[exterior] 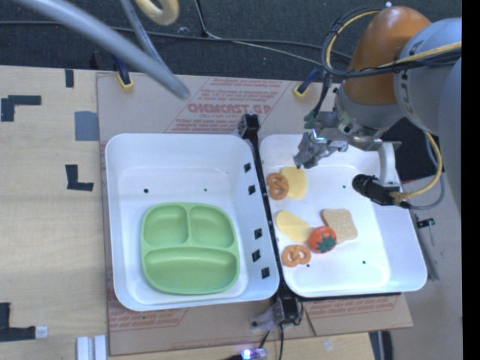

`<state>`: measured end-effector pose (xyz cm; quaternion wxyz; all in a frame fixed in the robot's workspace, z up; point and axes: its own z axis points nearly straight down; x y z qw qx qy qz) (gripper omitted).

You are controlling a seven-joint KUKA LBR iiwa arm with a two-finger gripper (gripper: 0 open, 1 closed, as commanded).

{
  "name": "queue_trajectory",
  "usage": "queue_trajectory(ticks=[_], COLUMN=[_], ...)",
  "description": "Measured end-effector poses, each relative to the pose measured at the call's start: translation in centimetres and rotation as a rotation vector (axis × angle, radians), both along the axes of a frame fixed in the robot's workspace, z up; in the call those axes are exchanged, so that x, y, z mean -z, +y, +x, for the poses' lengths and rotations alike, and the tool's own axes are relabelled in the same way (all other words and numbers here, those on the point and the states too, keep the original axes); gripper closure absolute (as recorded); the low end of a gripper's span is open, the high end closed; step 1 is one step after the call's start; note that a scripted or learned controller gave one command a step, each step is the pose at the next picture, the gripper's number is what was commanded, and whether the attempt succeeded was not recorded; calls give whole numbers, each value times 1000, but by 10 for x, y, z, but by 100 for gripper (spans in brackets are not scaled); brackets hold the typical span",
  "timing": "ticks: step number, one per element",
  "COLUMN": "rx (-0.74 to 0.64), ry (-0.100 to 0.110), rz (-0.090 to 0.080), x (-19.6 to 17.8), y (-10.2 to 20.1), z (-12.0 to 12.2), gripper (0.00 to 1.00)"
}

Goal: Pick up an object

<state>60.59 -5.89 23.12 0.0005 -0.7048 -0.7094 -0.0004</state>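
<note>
Lying just under gripper (309, 156) (seemingly): cheese (295, 184).

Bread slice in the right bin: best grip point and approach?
Come straight down on the bread slice and pinch across its two long flat edges. It lies flat, so the sides offer little height. Its lower-left corner touches the tomato, so probably set the tool on the upper-right half, where bare bin floor leaves room.

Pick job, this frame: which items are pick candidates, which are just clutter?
Candidates, right bin:
upper pretzel
yellow piece below the claw
yellow slice
toast
tomato
lower pretzel

Clutter:
green divided plate, left bin
</note>
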Motion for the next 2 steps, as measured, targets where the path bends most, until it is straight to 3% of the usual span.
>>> queue_trajectory(ticks=[1,2], rx=[0,0], ry=[3,1], rz=[-1,0], x=[12,2], y=[56,112], z=[0,0], gripper=[100,100])
